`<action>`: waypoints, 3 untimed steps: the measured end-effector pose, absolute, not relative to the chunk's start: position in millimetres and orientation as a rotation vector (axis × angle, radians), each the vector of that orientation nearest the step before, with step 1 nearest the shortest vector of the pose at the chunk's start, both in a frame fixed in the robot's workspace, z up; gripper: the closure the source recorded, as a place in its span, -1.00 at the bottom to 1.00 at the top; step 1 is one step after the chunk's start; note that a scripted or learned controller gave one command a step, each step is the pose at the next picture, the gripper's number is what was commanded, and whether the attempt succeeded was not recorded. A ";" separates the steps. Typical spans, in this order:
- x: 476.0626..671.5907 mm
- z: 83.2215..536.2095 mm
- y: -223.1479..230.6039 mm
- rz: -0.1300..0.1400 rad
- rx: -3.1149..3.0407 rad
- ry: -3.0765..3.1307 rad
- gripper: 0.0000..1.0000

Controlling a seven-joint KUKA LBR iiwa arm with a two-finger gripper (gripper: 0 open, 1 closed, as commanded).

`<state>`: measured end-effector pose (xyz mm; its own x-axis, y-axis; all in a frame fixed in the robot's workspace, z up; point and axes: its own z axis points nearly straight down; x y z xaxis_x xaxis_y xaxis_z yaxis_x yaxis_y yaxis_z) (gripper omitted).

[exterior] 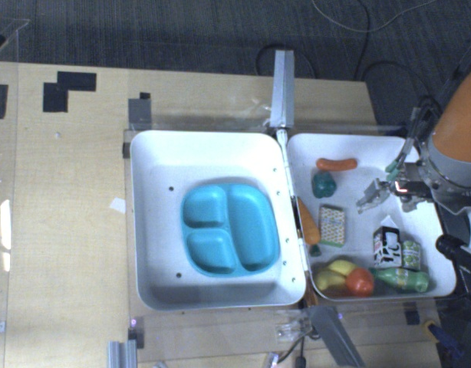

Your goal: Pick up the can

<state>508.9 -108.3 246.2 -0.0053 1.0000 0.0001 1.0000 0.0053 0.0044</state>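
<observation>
Camera view shows the gripper (380, 188), fingers apart and holding nothing, above the right bin (444, 286), near the can (387, 246).

Robotics lab: bench (59, 205), two white bins (155, 205), loose cables (358, 14).

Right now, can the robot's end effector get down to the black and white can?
Probably yes. The end effector hangs just above the can, with bare bin floor between them, though a green bottle lies close beside it.

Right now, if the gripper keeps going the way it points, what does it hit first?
The gripper points left and down. Likely the bare floor of the right bin first, short of the teal toy and patterned box; depth is unclear.
</observation>
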 end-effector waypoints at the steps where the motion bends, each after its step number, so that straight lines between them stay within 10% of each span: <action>1: 494.0 161.9 -152.7 0.003 1.776 2.587 -1.00; 2: 489.2 91.6 -96.2 0.007 1.558 2.721 -1.00; 3: 491.7 103.2 -95.6 0.013 1.555 2.716 1.00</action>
